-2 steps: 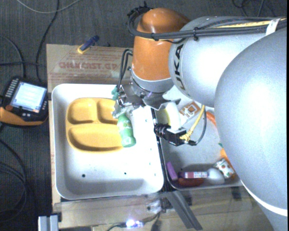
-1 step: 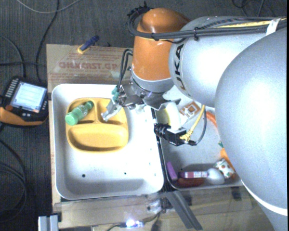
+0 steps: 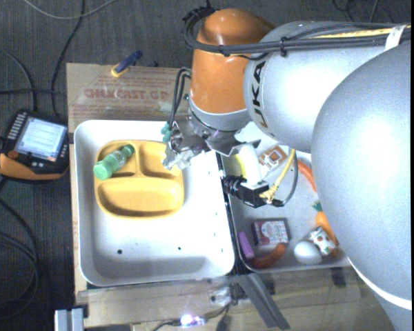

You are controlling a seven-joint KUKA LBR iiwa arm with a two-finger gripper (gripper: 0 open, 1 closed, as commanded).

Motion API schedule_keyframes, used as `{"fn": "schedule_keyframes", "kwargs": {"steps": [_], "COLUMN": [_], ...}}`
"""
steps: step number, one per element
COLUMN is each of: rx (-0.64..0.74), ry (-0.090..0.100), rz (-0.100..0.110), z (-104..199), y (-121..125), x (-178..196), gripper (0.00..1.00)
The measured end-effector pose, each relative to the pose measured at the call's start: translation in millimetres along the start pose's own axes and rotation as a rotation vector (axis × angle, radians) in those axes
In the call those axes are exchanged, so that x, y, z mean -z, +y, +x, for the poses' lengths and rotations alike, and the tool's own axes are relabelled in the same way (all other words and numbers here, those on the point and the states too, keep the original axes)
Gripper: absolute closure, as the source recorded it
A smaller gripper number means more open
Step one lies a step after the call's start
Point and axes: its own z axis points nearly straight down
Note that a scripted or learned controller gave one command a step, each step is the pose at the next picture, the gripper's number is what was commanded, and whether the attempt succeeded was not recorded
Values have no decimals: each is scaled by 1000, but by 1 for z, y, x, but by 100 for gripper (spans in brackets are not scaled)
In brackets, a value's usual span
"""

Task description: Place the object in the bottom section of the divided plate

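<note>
A yellow divided plate (image 3: 139,197) lies in the left white bin (image 3: 152,254), with one wide section at the bottom and two smaller ones above. A green bottle (image 3: 113,161) lies on its side in the upper left section, cap end toward the plate's left rim. My gripper (image 3: 171,147) hangs over the plate's upper right section, to the right of the bottle and apart from it. It looks open, with nothing between its fingers.
The right bin (image 3: 243,264) holds several items: a white egg (image 3: 306,252), a small dark red box (image 3: 270,232), a red sausage-shaped piece (image 3: 269,256), an orange carrot (image 3: 306,174) and a yellow item (image 3: 247,161). The arm covers much of that bin. A teach pendant (image 3: 33,145) lies on the floor at left.
</note>
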Motion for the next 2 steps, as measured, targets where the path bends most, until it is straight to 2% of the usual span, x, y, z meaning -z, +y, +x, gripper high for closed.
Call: {"fn": "schedule_keyframes", "kwargs": {"steps": [1, 2], "rx": [185, 135], "ry": [6, 7], "rz": [-8, -8], "z": [-95, -155], "y": [12, -29], "x": [-37, -67], "gripper": [100, 100]}}
